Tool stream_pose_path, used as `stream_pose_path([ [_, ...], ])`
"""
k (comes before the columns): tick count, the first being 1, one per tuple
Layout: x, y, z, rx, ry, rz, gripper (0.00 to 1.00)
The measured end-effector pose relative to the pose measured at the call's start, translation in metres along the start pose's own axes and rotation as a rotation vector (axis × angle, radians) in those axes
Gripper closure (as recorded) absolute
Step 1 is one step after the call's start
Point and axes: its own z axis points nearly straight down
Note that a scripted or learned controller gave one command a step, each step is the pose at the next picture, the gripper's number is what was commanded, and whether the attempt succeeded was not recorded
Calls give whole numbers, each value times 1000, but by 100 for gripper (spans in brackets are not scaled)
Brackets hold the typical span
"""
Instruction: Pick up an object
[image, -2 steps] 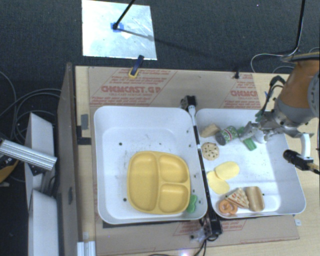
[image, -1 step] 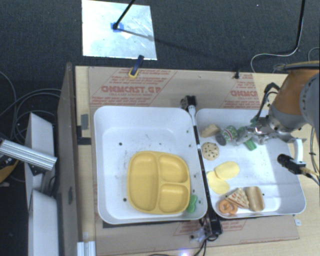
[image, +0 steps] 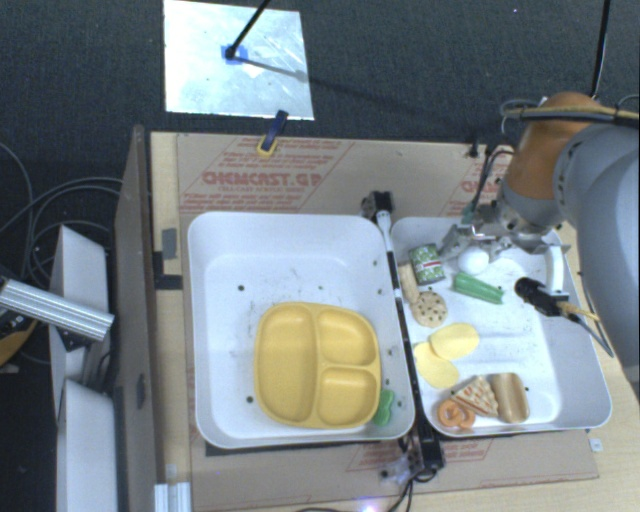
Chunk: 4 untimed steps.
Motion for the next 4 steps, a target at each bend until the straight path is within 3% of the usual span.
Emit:
stream_pose_path([
  [1, 48, 2, -49, -16, -10, 5, 0],
  [2, 10, -36, -20, -19, -5, 3, 0],
  [3, -17, -67, -82, 1, -1, 11, 0],
  [4, 4, -91, -33, -12, -3, 8, 0],
])
